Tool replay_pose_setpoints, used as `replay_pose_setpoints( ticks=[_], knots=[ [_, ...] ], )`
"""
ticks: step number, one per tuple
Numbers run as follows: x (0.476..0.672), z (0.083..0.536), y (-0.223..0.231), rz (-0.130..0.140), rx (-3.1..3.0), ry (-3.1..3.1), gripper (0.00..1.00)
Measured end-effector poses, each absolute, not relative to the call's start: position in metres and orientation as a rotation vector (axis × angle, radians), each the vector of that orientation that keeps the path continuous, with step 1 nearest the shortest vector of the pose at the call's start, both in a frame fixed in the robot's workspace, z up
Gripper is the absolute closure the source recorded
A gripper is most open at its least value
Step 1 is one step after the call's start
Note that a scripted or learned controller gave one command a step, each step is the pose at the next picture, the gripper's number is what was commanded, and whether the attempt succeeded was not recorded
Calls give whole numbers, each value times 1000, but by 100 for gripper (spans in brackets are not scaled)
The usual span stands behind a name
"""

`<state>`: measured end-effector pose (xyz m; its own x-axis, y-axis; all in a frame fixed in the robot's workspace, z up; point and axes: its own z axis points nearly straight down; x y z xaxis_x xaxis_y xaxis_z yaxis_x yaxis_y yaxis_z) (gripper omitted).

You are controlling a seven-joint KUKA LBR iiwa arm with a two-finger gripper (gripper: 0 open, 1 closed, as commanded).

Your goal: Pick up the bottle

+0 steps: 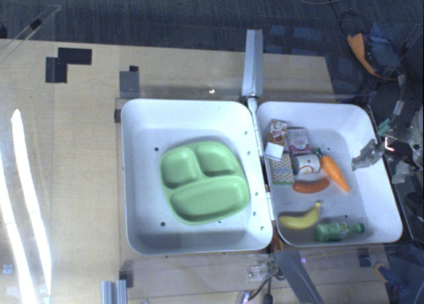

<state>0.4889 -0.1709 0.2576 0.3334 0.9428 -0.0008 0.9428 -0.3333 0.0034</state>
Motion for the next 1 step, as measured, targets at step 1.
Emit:
replay_pose_setpoints(
  ticks=[1],
  knots=[
    [488, 215, -193, -1, 2597, 1767, 0]
  ],
)
